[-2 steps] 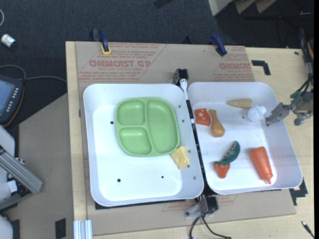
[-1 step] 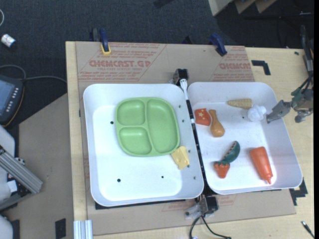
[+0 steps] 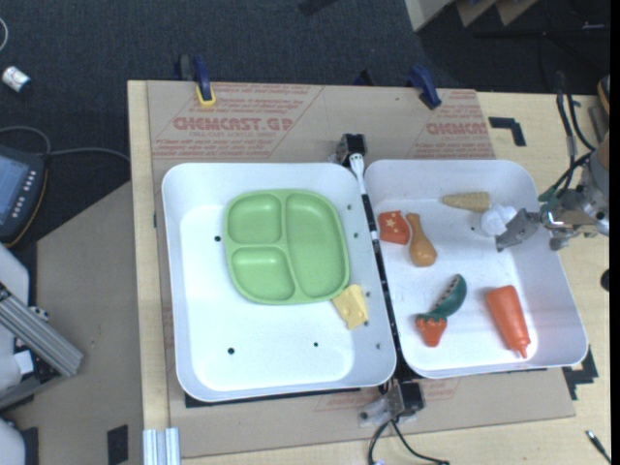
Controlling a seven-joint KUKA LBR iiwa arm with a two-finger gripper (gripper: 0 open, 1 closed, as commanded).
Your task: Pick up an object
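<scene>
My gripper (image 3: 515,231) reaches in from the right over the right bin (image 3: 552,352), near its right wall. Just to its left, a small white object (image 3: 494,221) lies touching or nearly touching it. A tan bread-like piece (image 3: 466,201) lies above that. An orange carrot (image 3: 509,320) lies below the gripper. A green and red slice (image 3: 444,296) and a small red piece (image 3: 432,330) sit in the bin's lower middle. A brown drumstick (image 3: 420,242) and a red wedge (image 3: 392,227) lie at its left.
The left bin (image 3: 194,347) holds a green divided plate (image 3: 288,247) with a yellow cheese piece (image 3: 352,306) at its lower right corner. A black clip strip (image 3: 373,250) runs between the bins. Cables (image 3: 572,134) hang at the right edge.
</scene>
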